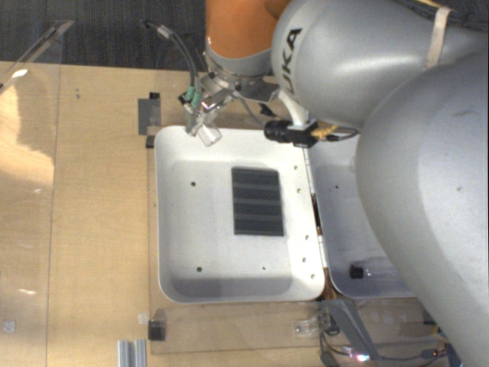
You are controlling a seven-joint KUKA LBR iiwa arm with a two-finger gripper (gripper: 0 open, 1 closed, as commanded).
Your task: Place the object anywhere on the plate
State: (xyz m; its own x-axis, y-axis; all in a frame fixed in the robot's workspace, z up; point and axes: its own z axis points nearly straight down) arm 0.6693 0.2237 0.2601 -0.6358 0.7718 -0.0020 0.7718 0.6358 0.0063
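So the end effector (202, 122) is parked over the top-left corner of the left bin (176, 205), up at about 11 o'clock from the bin's middle. Whether it's open or closed can't really be made out from up here, it's just a small cluster of metal bits and green wiring, and nothing can be seen gripped in it. The orange band (241, 14) sits right above it at 12 o'clock, and the big grey arm (397, 128) takes up the whole 3 o'clock side, covering most of the right bin (336, 205). A dark ribbed plate (257, 201) is laid flat near the middle of the left bin, well apart from the end effector, toward 5 o'clock from it. The object to be placed can't be picked out anywhere. Both bins are set on a light wooden bench (76, 220).
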